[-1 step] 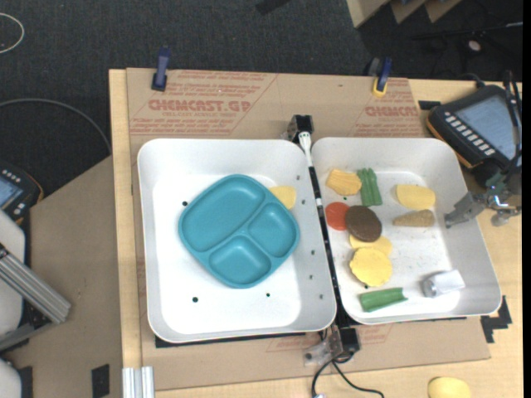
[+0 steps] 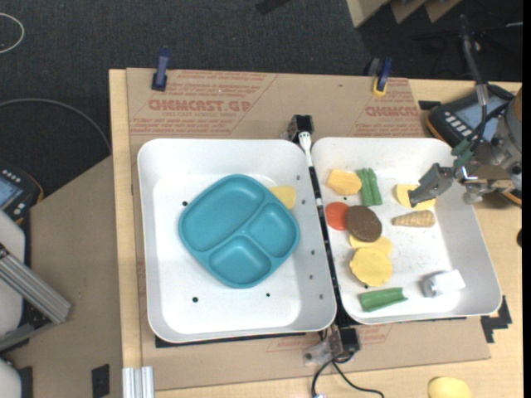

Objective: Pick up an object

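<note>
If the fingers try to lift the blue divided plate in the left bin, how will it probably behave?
The blue divided plate looks like rigid moulded plastic, so it should probably stay stiff and light. Its surface looks smooth and its rim low, so it may slip. It is wide, so gripped at one edge it would likely tilt.

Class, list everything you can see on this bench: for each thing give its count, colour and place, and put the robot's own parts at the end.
bins: 2, white, side by side on the bench
plate: 1, teal, three sections, left bin
yellow piece: 1, left bin, at the plate's far right edge
orange-yellow piece: 1, right bin, far left
green sticks: 1 pair, beside it
red disc: 1, right bin, left side
brown disc: 1, touching the red disc
yellow discs: 2, below the brown disc
green block: 1, near edge
tan cone: 1, right bin, middle
grey-white item: 1, near right
clamps: 2, blue, far edge
gripper: 1, dark, over the right bin
</note>
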### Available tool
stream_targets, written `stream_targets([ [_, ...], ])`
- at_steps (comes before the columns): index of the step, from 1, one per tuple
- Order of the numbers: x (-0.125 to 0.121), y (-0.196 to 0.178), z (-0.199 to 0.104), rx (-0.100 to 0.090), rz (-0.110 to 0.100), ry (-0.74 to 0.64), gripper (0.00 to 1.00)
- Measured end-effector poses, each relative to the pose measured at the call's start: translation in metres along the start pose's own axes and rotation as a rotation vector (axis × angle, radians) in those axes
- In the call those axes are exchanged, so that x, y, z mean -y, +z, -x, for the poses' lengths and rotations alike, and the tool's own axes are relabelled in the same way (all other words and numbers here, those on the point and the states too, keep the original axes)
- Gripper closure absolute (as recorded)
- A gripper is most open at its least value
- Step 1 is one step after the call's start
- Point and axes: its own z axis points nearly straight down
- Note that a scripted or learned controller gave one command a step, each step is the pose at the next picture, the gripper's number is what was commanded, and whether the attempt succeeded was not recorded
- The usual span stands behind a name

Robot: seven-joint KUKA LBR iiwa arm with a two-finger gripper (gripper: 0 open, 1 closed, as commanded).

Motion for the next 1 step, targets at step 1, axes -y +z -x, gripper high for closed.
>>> stream_targets([
  [1, 0.0004, -0.0043, 0.0068, 0.003, -0.008, 0.012, 1.00],
])
